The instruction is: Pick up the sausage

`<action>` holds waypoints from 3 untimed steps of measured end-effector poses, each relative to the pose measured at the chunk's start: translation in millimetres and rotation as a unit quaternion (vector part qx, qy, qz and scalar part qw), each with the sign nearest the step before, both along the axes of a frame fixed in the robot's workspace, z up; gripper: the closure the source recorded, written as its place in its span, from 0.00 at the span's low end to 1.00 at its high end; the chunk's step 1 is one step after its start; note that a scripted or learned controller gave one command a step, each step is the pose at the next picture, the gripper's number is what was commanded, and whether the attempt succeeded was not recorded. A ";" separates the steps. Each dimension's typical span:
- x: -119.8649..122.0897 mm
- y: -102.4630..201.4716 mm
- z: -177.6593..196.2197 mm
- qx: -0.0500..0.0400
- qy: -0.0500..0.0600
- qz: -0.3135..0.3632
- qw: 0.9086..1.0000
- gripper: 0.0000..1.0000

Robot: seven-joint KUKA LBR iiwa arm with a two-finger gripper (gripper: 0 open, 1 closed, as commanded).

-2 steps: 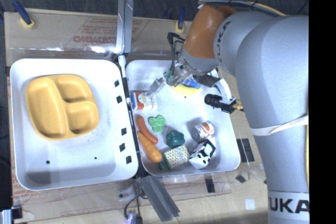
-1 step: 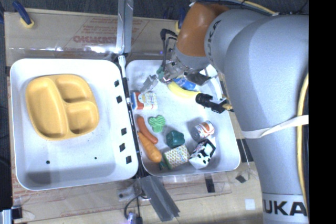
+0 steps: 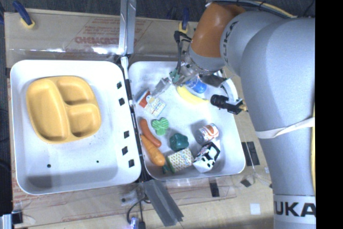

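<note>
The sausage (image 3: 150, 132), a short reddish-brown link, lies at the left side of the right bin (image 3: 233, 161), close to its left wall. An orange carrot (image 3: 154, 154) lies just below it, nearly touching. My gripper (image 3: 162, 85) reaches in from the right and hangs over the upper left part of that bin, well above the sausage and apart from it. Its tip points down and left toward a red and white packet (image 3: 152, 104). Nothing shows in its grasp.
Near the sausage in the right bin are a light green toy (image 3: 159, 125), a dark green piece (image 3: 179, 141), a patterned box (image 3: 180, 159), a black-and-white cow toy (image 3: 208, 155), a small can (image 3: 208, 132) and a banana (image 3: 187, 95). The left bin (image 3: 32, 179) holds a yellow divided tray (image 3: 64, 107).
</note>
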State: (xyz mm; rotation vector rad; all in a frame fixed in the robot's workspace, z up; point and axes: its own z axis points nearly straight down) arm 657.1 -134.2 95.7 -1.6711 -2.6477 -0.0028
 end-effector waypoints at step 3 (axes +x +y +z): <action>-1.9 37.6 -3.0 -0.004 -0.003 -0.224 0.975 0.00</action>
